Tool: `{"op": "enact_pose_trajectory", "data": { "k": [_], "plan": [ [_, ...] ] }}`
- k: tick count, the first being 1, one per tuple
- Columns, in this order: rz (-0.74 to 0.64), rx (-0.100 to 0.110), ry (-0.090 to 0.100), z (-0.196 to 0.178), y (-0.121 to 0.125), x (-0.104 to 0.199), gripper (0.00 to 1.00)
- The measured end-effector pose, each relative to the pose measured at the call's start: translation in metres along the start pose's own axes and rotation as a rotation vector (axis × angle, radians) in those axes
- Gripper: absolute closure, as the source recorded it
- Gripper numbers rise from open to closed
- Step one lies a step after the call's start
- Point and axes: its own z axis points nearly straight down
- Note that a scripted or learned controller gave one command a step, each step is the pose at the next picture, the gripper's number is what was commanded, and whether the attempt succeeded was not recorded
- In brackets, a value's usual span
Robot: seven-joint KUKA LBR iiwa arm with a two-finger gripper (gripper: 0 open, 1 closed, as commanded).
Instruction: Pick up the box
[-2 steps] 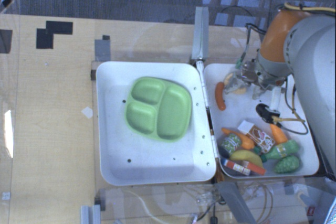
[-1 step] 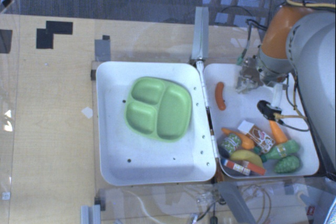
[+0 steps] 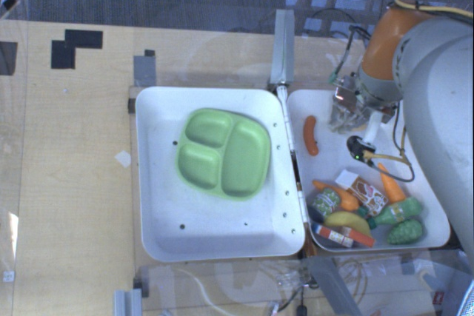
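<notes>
The box (image 3: 368,195) is a small brown carton with a white end. It lies among toy foods in the front half of the right bin (image 3: 296,115). My gripper (image 3: 346,119) hangs over the far part of that bin, right of a red sausage (image 3: 311,135). It is well behind the box and apart from it. Nothing shows in its grasp. A black cable with a small green light (image 3: 360,150) trails below the gripper, between it and the box.
Around the box lie an orange carrot (image 3: 391,185), a green can (image 3: 326,202), a banana (image 3: 348,220), a green bottle (image 3: 396,211) and a red and white tube (image 3: 342,235). The left bin (image 3: 152,174) holds a green divided plate (image 3: 224,153).
</notes>
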Motion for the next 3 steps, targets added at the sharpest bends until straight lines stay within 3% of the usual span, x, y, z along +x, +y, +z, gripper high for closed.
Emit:
{"op": "enact_pose_trajectory", "data": {
  "k": [1,2,3],
  "plan": [
    [0.003,-0.011,-0.003,0.0,0.003,-0.004,0.0],
    [0.208,-0.016,0.006,0.0,-0.032,-0.036,0.0],
    [0.149,-0.015,0.005,-0.053,-0.038,-0.001,0.0]
  ]
}}
